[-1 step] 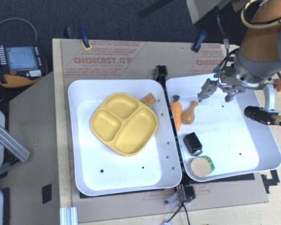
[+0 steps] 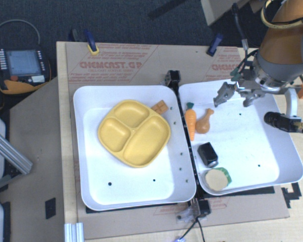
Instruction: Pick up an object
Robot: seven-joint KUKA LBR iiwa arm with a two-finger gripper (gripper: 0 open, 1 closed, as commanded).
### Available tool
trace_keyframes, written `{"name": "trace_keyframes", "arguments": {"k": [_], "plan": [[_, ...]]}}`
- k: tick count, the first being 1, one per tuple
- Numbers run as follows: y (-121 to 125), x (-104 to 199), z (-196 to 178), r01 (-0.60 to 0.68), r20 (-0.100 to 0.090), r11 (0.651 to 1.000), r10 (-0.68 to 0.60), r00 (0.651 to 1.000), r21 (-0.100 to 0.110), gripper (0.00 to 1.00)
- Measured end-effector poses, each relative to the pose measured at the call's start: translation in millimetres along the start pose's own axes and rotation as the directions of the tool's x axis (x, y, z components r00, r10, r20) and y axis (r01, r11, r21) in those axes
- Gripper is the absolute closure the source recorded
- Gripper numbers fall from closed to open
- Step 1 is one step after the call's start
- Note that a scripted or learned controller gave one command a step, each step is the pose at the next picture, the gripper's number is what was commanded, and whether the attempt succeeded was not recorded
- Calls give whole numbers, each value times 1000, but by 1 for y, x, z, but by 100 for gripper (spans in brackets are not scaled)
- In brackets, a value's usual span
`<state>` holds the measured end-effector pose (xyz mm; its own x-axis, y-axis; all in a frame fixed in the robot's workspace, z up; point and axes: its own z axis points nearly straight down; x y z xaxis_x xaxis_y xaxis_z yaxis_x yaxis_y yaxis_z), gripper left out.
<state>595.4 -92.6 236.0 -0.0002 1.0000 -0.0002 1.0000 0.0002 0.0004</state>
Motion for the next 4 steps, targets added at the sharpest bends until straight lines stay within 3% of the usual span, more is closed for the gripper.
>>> {"name": "trace_keyframes", "arguments": {"k": [2, 3, 4], "plan": [[16, 1, 113, 0, -1, 1000, 0, 1000, 8, 0], [18, -2, 148, -2, 4, 1000, 2, 1000, -2, 0], [20, -2, 136, -2, 6, 1000, 2, 1000, -10, 100]]}}
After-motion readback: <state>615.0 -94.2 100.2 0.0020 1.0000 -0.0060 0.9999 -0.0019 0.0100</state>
